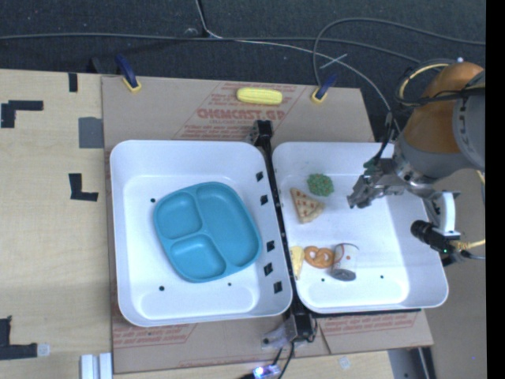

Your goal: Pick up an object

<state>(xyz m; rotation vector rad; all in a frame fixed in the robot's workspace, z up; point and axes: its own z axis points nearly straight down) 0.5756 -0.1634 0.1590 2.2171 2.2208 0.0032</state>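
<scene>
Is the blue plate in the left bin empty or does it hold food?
Empty: the blue plate shows bare blue in all three compartments.

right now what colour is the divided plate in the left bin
Light blue, seen in the camera view: the plate.

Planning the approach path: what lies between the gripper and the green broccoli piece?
Bare white bin floor; the camera view shows nothing between the gripper and the broccoli.

arm [461,129]: grey casing | orange band above wrist | dark metal wrist end | looping cables
</scene>
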